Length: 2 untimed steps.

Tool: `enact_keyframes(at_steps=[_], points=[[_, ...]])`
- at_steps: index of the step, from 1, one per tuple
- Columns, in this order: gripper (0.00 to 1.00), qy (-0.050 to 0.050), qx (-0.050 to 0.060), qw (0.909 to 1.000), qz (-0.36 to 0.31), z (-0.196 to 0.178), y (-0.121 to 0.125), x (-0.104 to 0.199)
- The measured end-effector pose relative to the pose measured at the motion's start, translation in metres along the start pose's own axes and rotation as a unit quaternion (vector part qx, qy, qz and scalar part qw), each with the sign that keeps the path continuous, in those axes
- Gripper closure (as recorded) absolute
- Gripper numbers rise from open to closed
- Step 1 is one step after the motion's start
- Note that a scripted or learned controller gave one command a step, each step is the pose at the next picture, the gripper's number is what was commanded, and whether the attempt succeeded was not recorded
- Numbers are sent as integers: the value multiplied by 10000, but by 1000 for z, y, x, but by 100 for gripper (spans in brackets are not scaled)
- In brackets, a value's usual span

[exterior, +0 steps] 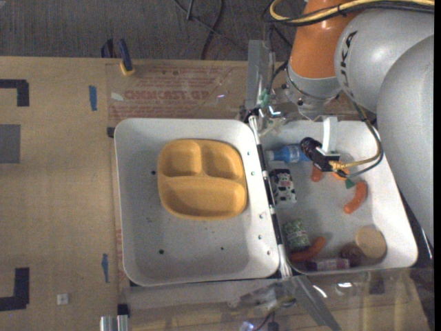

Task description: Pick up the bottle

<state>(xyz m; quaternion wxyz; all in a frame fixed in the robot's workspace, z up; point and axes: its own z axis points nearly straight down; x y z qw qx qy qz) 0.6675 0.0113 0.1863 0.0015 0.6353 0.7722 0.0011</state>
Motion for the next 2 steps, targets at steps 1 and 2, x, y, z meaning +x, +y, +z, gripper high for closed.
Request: enact_keyframes(at_steps=[1,2], points=[[100,-6,10,9800,1988,-95,-1,-6],[100,-9,10,9663,2573,-134,-26,-134]])
